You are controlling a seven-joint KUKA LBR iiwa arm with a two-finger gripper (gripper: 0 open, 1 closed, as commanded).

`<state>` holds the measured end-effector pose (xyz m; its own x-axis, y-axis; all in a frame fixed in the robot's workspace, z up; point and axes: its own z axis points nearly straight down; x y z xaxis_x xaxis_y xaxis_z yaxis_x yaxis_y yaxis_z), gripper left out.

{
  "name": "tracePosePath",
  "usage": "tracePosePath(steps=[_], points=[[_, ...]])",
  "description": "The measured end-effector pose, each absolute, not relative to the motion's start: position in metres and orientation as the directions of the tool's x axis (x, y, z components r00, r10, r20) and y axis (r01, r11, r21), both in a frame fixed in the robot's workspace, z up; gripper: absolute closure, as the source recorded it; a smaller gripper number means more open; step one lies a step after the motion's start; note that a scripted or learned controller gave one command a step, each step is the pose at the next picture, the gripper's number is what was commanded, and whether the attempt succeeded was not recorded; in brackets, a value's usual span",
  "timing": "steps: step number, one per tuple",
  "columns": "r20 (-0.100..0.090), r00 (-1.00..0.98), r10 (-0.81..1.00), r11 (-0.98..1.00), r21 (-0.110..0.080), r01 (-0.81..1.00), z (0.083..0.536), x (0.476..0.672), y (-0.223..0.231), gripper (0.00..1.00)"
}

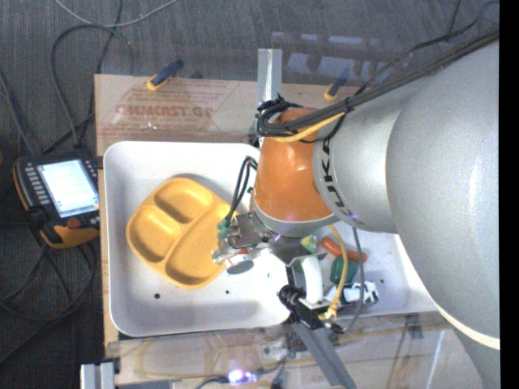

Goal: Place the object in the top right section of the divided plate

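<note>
A yellow divided plate (177, 229) lies in the left white bin (130, 298), tilted, with two small sections at the upper left and one larger section at the lower right. My gripper (231, 248) hangs low at the plate's right rim, below the orange wrist band (288, 177). Its tip is a small cluster of green and grey parts. I cannot make out any object between the jaws. The arm's body hides most of the right bin.
In the right bin, part-hidden by the arm, lie a red-orange item (345, 252), a white item (308, 278) and a yellow-green piece (334, 270). A handheld control pad (58, 189) sits on the floor to the left. Cables trail across the carpet.
</note>
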<state>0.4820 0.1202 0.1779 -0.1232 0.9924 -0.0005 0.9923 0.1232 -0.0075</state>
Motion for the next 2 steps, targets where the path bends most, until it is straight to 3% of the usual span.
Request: tracePosePath(steps=[1,2], points=[[-0.002,-0.263,0.965,0.263,-0.002,0.965,0.283,0.545,0.123,1.00],[-0.002,-0.300,0.954,0.300,-0.001,0.954,0.330,0.562,0.115,1.00]])
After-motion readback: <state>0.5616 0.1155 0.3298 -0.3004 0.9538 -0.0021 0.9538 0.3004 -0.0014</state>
